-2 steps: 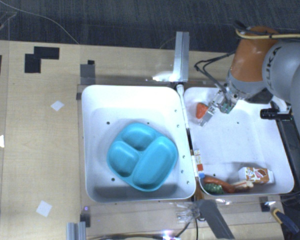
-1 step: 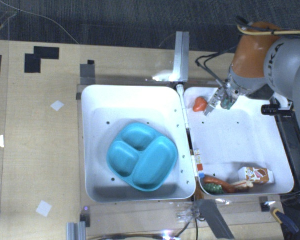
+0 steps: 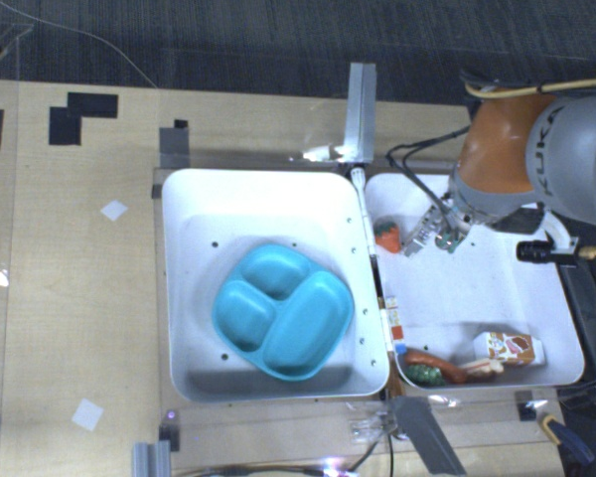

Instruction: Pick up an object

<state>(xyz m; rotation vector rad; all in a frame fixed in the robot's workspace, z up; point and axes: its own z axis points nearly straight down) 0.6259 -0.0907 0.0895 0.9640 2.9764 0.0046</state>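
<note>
One small red-orange object lies just beside gripper in right bin; pincer opening cannot be told. Descent should be centred over it.

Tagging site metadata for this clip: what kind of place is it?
Likely a robotics lab pick cell, not a home or shop: two white bins fixed on a bench, a grey arm reaching in, a blue divided plate and small toy-like items as test things.

My gripper hangs over the right shallow white bin, near a small red-orange object by the divider. A white carton lies along its lower edge. A blue three-compartment plastic tray sits in the left white bin.
</note>
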